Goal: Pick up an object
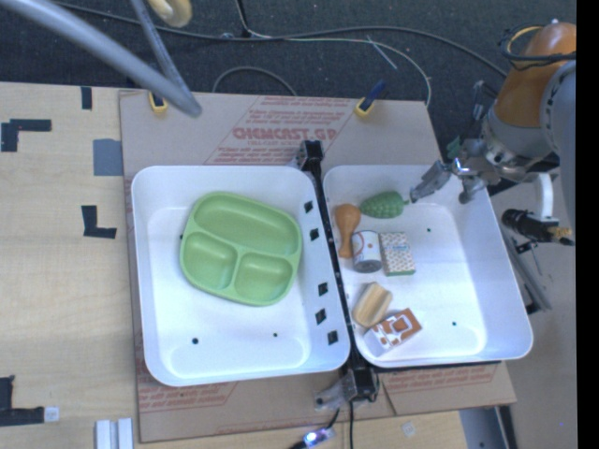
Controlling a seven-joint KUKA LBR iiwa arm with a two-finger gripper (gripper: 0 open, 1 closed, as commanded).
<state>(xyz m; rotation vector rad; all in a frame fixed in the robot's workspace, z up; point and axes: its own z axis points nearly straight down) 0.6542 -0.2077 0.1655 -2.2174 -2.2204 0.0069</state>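
My gripper (445,187) hangs over the far right corner of the right bin (487,279). It stands open with nothing between its fingers. Just to its left a green bumpy object (382,205) lies near the bin's far edge. Along the right bin's left side lie an orange-brown pear-shaped piece (347,224), a small can (366,251), a small patterned box (398,253), a tan bread-like piece (372,302) and an orange and white packet (394,329).
The left bin (159,344) holds a green divided plate (241,248). A black divider (323,251) runs between the bins. The right half of the right bin's floor is bare. Cables lie beyond the bench at the far side.
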